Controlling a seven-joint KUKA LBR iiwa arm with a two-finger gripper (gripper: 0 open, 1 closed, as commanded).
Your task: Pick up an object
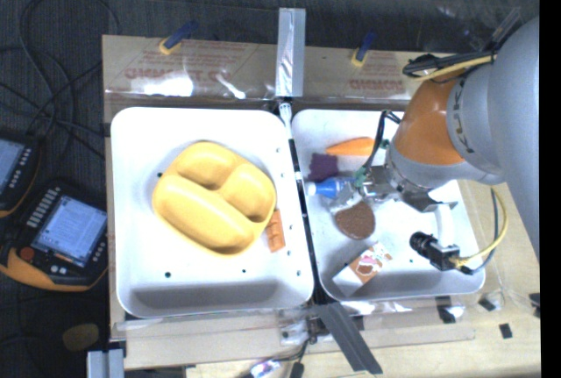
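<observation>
My gripper (366, 181) hangs low in the right bin (465, 280), just above and to the right of a brown round object (355, 220). A blue object (328, 188) lies right at its left side. Behind these sit a purple piece (323, 165) and an orange carrot-shaped item (351, 146), which the wrist partly hides. A small printed packet (371, 263) rests near the bin's front. The arm's orange band (425, 126) and grey body cover the bin's right part.
The left bin (140, 280) holds a large yellow lumpy object (213, 195) and a small orange piece (275, 231) by the wall between the bins. A black cable plug (431, 248) hangs over the right bin's front right. Handheld controllers lie left of the bench.
</observation>
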